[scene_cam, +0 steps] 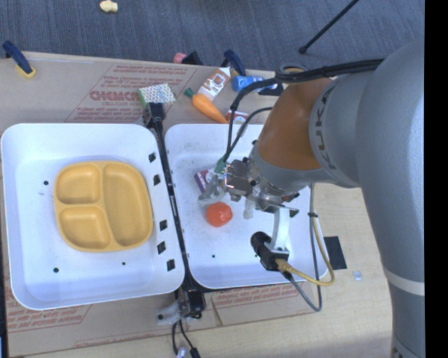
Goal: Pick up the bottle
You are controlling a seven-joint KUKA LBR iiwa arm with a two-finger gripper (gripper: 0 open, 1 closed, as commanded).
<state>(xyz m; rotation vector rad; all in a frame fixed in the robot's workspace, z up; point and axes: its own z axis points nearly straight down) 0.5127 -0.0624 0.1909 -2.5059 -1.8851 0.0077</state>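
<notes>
- The bottle (215, 83) is lying on its side on the brown cardboard (97, 95), outside the bins and just past the far rim of the right bin (209, 263). It is showing a pale body with an orange label.
- An orange carrot-shaped piece (207, 108) is lying just beside it on the nearer side, and a blue clamp (244, 82) is sitting close on its other side (tight company for an approach).
- Handling, as a judgement: it is looking like a small plastic bottle, so probably light, fairly stiff and smooth. Being round, it is likely to roll or squirt out under an off-centre squeeze.
- Best hold, I judge: across the middle of the body, at right angles to its long axis, coming straight down and keeping clear of the carrot-shaped piece.
- The pincer (228, 189) is hanging low inside the right bin, near a red-orange round thing (219, 215) and a small purplish packet (204, 178).
- The wrist is crowding the view there, so I cannot tell whether the pincer is released or clenched. Nothing is visibly being grasped.
- The bottle is lying well apart from the pincer, toward the view's top, with the bin's far wall between them. The task is looking not yet begun on its proper target.
</notes>
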